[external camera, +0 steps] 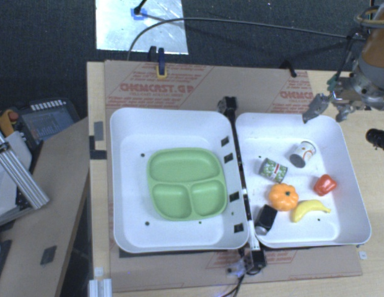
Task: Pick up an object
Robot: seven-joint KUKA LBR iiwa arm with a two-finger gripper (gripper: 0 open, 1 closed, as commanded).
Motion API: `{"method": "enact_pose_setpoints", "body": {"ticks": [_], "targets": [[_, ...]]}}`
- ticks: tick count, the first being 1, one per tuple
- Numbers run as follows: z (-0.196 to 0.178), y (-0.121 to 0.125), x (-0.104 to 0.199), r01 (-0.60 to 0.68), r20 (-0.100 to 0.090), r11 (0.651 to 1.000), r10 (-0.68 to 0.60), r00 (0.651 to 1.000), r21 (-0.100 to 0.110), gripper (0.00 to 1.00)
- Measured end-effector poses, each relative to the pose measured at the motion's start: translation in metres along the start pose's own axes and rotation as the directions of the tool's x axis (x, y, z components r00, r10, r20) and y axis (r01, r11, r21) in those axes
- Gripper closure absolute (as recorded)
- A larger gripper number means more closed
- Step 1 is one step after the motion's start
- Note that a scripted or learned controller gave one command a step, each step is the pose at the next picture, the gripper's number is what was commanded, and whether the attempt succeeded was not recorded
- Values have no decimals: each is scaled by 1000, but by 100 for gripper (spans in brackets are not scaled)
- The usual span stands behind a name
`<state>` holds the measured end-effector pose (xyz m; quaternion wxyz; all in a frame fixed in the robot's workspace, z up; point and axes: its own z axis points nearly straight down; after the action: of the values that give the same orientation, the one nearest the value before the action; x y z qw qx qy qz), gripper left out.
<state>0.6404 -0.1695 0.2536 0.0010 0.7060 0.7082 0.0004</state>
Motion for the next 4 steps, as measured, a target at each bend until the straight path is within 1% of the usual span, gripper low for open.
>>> {"method": "enact_pose_setpoints", "body": {"ticks": [1,2,3,4], "targets": [[41,-3,2,-1,-1,1000,1,1000,2,0],[84,2,6,2,-1,1000,-2,1000,2,0],[132,-6,1,-2,1,1000,2,1000,0,0],[116,-3,1,0,4,1000,0,1000,-11,100]]}}
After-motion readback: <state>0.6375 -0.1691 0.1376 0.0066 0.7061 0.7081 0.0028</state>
